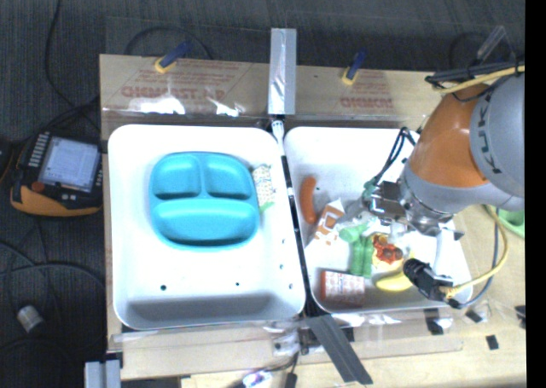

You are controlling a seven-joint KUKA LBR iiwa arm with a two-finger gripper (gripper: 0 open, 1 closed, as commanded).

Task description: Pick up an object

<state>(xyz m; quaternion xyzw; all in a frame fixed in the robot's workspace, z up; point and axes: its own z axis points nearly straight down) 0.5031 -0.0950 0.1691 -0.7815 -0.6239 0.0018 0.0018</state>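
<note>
Tool (394, 226) hangs low over the right bin's (341, 143) clutter, above a green packet (362, 251) and yellow piece (391, 280); whether it is open or closed I cannot tell. A good grasp means settling on one item, clear of neighbours, then lifting straight.

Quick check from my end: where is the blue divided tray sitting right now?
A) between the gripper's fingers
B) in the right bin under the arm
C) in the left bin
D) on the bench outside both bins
C: the blue divided tray lies flat in the left bin, apart from the arm over the right bin.
</note>
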